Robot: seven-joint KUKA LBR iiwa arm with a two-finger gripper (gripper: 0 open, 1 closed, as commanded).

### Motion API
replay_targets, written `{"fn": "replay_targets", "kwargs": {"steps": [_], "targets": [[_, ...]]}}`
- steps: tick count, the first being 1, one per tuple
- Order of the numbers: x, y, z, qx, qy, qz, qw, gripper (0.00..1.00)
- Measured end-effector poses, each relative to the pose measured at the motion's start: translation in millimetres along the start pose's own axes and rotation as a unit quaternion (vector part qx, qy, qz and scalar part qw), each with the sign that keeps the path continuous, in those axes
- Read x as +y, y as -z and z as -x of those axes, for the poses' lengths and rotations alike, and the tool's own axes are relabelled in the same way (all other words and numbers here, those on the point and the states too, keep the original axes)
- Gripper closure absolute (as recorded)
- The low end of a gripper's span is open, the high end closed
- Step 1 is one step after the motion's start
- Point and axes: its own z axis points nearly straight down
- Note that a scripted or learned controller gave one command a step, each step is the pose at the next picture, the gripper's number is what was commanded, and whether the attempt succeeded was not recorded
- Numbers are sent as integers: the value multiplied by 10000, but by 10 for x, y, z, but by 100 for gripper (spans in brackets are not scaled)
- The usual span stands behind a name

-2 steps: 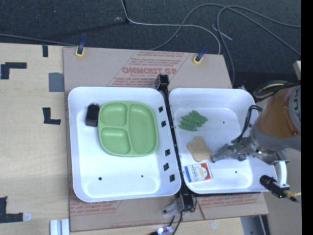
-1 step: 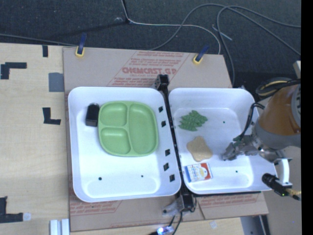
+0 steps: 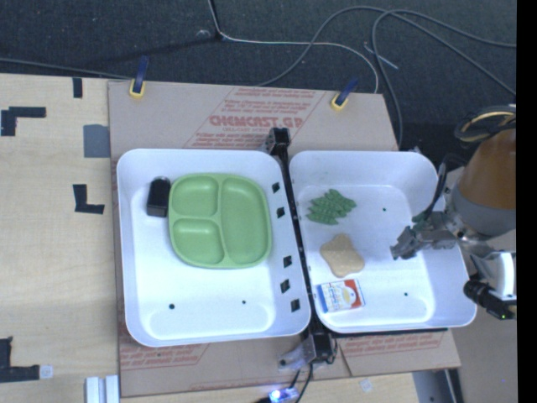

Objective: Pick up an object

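We are looking down on a table carrying two white bins as the arm is reaching in from the right, its end effector (image 3: pixel 409 243) hanging over the right bin (image 3: pixel 382 168); we cannot tell how it is set. The likeliest target, a tan cookie (image 3: pixel 342 254), is lying flat mid-bin, just left of the end effector, with a green leafy piece (image 3: pixel 331 206) beyond it and a small carton (image 3: pixel 340 295) nearer. We are judging a miss possible: the cookie looks low and rounded, so it could slip away.
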Motion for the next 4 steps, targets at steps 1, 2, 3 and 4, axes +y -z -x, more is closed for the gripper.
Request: {"fn": "replay_targets", "kwargs": {"steps": [1,2,3,4], "targets": [[-61,579,56,-5,-8,1,10000,100],[-54,771,55,3,-5,-15,10000,100],[63,670,-497,12,21,-25,10000,100],[174,744,-1048,12,26,-22,10000,100]]}}
